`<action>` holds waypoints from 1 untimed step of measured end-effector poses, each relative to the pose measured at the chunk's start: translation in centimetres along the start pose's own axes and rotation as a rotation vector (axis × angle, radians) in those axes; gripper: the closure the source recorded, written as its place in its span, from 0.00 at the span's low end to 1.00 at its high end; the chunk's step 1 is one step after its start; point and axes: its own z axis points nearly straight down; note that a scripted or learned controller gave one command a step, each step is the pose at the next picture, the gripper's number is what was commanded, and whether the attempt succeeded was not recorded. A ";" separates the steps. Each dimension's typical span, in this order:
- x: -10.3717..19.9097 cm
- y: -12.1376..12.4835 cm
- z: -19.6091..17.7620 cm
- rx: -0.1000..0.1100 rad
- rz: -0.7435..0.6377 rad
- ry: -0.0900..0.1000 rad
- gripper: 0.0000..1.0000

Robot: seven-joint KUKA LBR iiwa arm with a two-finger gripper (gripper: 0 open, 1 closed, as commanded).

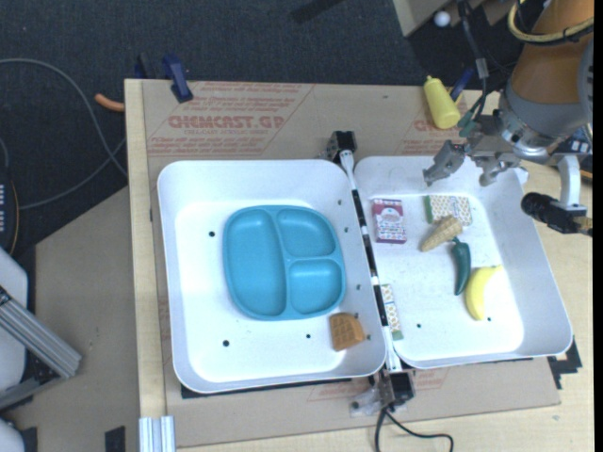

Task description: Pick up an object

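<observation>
**Arm poised over right bin, nothing yet lifted**

Dark carpet surrounds a cardboard-topped bench (283,111) on which two white bins are set side by side. The left bin (188,347) is taken up by a blue divided plate (283,260), with a small brown block (346,330) lying off the plate's 5 o'clock corner. The right bin (528,337) is where the loose items are gathered: a red card packet (388,221) at about 10 o'clock of the bin's middle, a patterned box (448,205) toward 12 o'clock, a pale cone (440,234) touching its lower edge, a green pepper (461,266) near the centre, and a banana (479,292) just beside the pepper at 4 o'clock.

The gripper (470,161) is seen at the bin's 12 o'clock rim, its fingers spread apart with nothing between them. No item has been taken, so the whole pick is judged to be left: a target must be reached, closed upon and raised.

The box and cone lie nearest below the gripper and are judged the likeliest targets. The cone's long axis is seen running from 8 o'clock to 2 o'clock, with its narrow tip toward 8. The pepper's and banana's long axes run close to 12-to-6 o'clock. A yellow bottle (440,104) rests on the bench beyond the bin, at 11 o'clock of the gripper.
</observation>
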 end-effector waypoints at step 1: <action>-4.0 0.8 6.6 0.002 0.001 -0.001 0.00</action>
